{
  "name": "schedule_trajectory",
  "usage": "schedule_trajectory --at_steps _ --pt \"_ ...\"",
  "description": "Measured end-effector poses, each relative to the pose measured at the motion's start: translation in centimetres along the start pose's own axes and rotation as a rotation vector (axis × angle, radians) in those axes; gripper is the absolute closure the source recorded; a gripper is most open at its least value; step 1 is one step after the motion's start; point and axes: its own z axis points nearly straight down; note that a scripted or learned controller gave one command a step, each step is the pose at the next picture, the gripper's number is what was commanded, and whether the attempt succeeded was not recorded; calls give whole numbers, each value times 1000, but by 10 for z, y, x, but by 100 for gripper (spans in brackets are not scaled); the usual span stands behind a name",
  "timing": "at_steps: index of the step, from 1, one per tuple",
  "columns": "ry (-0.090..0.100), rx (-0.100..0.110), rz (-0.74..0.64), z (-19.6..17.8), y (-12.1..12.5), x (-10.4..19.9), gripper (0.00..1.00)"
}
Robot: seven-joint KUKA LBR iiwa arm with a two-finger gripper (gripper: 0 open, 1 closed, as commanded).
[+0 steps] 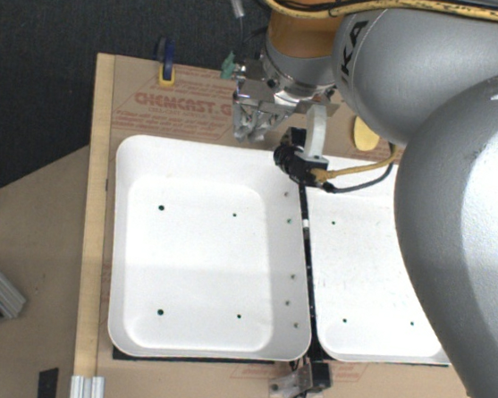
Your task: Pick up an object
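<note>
Nearest the camera, at six o'clock, a small black connector [317, 374] with its cable is seen on the bench, probably kept outside the bins so the working area is left free. Beyond it the left bin [196, 264] is laid out from seven to eleven o'clock, with only four dark dots marking its white floor. The right bin [365, 284] is set directly against it at three to five o'clock, the two rims touching along a dark seam, presumably so that both can be reached in one sweep. Much of the right bin is covered by the arm [456, 201], so which object is meant for picking, and where it lies, cannot be told. A pale yellow shape [363, 134] is partly visible at one o'clock, just past that bin's far rim. The arm is brought in from three o'clock and bent towards twelve, its orange band [313, 3] uppermost. The wrist is pointed downward, so the gripper [253, 122] is held over the printed cardboard sheet [183, 109], just beyond the left bin's far rim rather than above either floor. Whether the gripper is open or closed cannot be told, and nothing is seen held in it. Farthest off, at eleven o'clock, a blue and yellow clamp [166, 59] is fixed on the sheet's edge, likely pinning it down.
</note>
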Motion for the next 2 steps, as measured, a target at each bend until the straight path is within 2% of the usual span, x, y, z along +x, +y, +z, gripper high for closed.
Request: schedule_trajectory --at_steps 1,2 --pt "0 -11 5 -51 1 -25 100" --pt "0 1 -1 19 -16 40 100"
